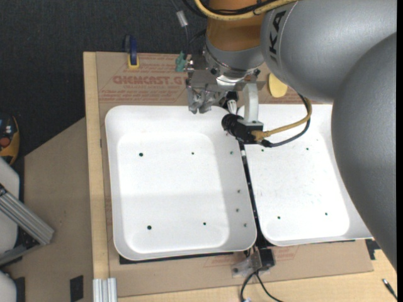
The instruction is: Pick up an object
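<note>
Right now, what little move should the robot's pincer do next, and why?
Probably lift and pull back a little toward the right. The pincer hangs over the far edge of the left bin, whose floor shows white with small dark dots, and the arm covers much of the right bin. Backing off might reveal something there to pick.

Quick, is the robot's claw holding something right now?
Gripper: above the far edge of the left bin; I can't tell if it's holding anything.
</note>
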